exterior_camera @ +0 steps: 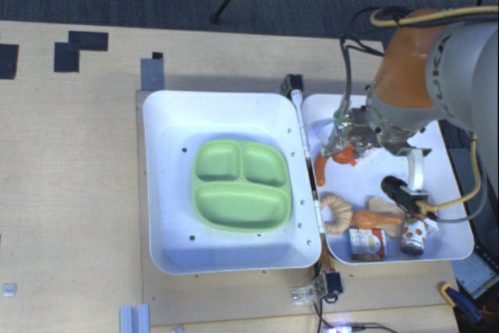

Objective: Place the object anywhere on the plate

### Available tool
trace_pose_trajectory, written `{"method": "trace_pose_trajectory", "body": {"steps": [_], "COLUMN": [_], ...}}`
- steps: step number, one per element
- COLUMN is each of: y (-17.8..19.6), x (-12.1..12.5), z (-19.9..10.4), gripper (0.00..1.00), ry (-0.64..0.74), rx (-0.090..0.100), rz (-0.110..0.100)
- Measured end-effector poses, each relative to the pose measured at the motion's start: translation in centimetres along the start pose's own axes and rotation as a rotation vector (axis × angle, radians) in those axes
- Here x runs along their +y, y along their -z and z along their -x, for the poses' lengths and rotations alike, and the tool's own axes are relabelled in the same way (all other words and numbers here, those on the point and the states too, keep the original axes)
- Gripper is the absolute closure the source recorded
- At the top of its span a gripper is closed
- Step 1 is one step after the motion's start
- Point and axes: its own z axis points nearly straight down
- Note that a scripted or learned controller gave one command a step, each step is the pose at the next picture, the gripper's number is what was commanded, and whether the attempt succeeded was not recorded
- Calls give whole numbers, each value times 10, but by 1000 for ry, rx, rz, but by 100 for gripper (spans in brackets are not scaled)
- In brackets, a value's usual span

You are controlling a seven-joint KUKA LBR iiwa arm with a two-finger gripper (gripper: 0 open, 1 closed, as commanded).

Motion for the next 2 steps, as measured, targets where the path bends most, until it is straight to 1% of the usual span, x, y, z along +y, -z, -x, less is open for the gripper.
{"method": "trace_pose_trajectory", "body": {"steps": [1,2], "y": [0,0], "x": [0,0], "z": [0,0], "gripper": [0,0], "ry": [0,0], "rx": [0,0], "rz": [0,0]}}
